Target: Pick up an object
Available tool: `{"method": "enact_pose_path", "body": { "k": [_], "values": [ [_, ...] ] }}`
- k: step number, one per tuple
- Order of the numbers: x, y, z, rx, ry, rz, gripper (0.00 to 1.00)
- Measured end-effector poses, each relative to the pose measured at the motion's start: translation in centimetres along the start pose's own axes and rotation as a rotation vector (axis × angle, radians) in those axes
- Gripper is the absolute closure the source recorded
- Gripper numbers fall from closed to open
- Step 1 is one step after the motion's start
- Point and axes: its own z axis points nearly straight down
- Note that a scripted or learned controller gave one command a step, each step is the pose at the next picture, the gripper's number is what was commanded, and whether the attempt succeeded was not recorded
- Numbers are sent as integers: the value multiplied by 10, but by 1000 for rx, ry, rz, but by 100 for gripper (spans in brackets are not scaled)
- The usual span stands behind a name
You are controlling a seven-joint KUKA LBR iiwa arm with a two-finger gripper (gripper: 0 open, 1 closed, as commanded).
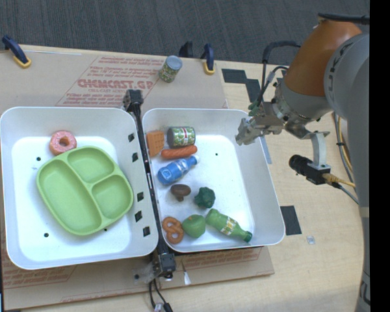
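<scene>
My gripper [246, 134] hangs over the upper right rim of the right bin [260, 174], with nothing between its fingers that I can see. Inside that bin lie a green can [181, 136], an orange cracker [155, 143], a carrot [179, 152], a blue bottle [176, 170], a brown lump [180, 191], a broccoli piece [205, 197], a green bottle [227, 225], a green apple [194, 225] and a pretzel [171, 226]. All of them sit to the left of and below the gripper.
The left bin [13, 194] holds a green divided plate [84, 188] and a pink donut [63, 142]. A small jar [170, 69] stands on the cardboard behind the bins. Blue clamps [208, 57] hold the board's far edge.
</scene>
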Motion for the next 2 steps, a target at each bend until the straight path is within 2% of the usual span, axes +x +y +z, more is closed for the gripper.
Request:
{"method": "enact_pose_path", "body": {
  "k": [1, 2],
  "values": [
    [-19, -63, -8, 3, 1, 2, 100],
    [-19, -106, -11, 3, 1, 1, 100]
  ]
}}
